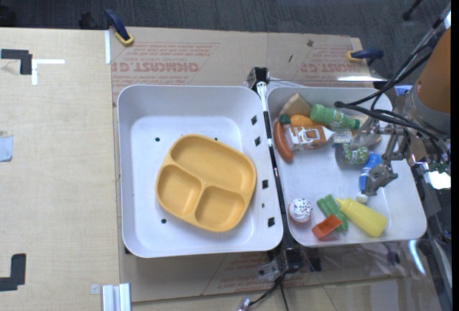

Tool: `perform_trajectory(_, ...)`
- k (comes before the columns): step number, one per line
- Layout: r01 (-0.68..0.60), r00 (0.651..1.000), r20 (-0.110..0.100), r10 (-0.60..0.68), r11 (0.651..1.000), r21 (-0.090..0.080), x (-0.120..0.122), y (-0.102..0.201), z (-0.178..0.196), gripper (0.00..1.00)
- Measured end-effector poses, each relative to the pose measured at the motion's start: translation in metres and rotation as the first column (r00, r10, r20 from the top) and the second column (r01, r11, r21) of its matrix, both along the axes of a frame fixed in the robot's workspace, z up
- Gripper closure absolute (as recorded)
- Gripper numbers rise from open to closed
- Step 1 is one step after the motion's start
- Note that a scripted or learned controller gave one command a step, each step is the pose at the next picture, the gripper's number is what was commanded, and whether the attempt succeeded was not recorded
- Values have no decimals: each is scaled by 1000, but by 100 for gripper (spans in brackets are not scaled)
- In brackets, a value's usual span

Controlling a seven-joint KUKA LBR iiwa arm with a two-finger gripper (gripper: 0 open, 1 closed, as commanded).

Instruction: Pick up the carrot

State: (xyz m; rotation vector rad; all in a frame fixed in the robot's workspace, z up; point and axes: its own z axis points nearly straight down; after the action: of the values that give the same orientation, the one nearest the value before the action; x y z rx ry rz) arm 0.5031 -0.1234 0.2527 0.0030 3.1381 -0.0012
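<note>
Foreground first: the pale wooden bench (57, 159) carries two shallow white bins side by side. The left bin (136, 109) holds a yellow compartment plate (206, 183), and the right bin (401, 231) holds a scatter of toy groceries. The grey arm (430, 87) reaches in from the right and sets its gripper (373, 184) low over the right half of the right bin. Cables and glare make it impossible to tell whether the pincer is open or closed, and nothing can be seen held in it. A yellow squeeze bottle (366, 218) lies near the bin's near wall. Pressed against the bottle's left side is what appears to be the carrot (326, 225), an orange body with green leaves. Its long axis seems to slant, with the leaves toward the far side and the orange end toward the near wall. The carrot sits to the near left of the pincer, close but apart, so the coming move would likely go toward the near-left corner, with the bottle crowding one side of the grasp.
</note>
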Motion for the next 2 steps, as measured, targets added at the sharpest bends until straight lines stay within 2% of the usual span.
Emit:
perform_trajectory(1, -5, 1000, 0, 5, 1000, 1, -10, 113, -20, 0)
perform_trajectory(2, 37, 999, 1, -37, 999, 0, 6, 39, -61, 0)
